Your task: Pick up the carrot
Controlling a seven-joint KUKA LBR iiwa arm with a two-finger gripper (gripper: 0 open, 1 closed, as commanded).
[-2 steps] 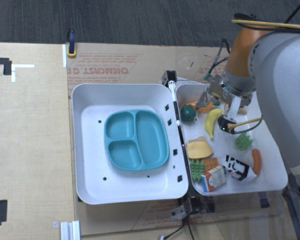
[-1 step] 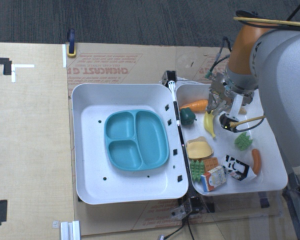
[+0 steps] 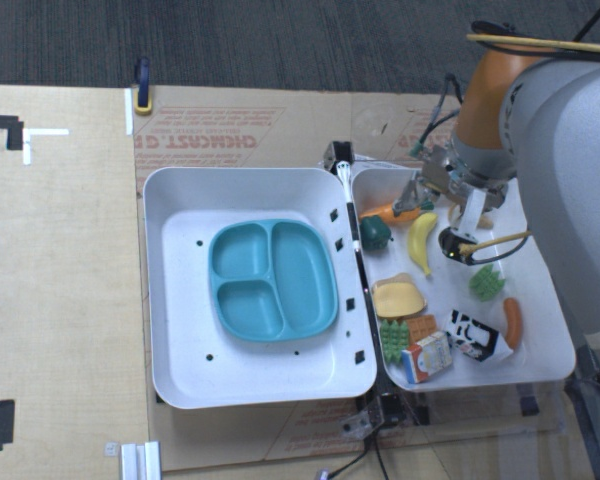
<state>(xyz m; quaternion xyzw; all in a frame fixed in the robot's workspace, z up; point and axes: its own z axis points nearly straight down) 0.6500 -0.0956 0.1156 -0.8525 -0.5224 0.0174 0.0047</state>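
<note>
Located short orange tapered carrot (image 3: pixel 387 211) lying flat at upper left of right white shallow bin (image 3: pixel 545 363), just beside dark green round toy (image 3: pixel 375 232); two-finger gripper (image 3: pixel 417 200) at its right end, grip state indeterminable

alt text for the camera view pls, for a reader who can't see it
A grey robot arm reaches in from the right, its gripper low over the top end of the right bin, close to the carrot and a banana among other toy foods. The left bin holds a teal divided plate.
</note>
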